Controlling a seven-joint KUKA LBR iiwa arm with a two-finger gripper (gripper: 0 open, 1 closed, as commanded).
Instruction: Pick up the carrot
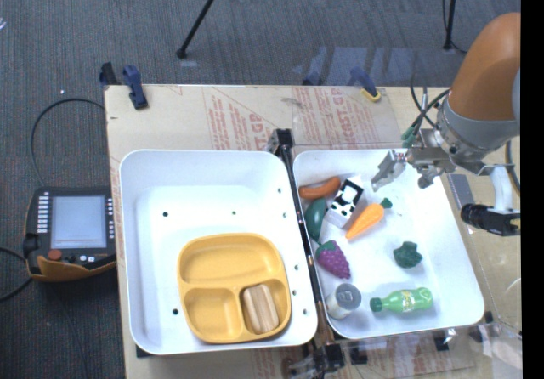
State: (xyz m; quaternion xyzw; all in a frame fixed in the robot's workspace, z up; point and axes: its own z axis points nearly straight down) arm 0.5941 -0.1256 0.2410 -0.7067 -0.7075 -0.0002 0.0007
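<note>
Dark carpeted room, tripod legs at the top, and a cardboard-topped desk [246,114] carrying two white bins side by side. A teach pendant [72,229] sits on the floor off at 9 o'clock.

The left bin [153,190] has a yellow divided tray [208,271] with a bread roll [261,308] in its lower right compartment. The right bin [446,241] is where the action is. The carrot [366,220] lies tilted near the middle of it, tip toward 8 o'clock, leafy end toward 2. Just beside it at 10 o'clock is a black and white dice-looking block [344,200], with a sausage [319,189] further that way. Grapes [334,259] at 7, a dark green veggie [407,255] at 4, and a green bottle [402,301] plus a small tin [344,296] along the bottom edge.

The pincer [389,172] hangs over the bin at about 1 o'clock from the carrot, fingers look spread apart, nothing between them. So I'd call this the approach step, no grab yet. Next move probably needs a short shift toward 7 o'clock, line the fingers across the carrot's body, and drop down without clipping that block, which is pretty close.
</note>
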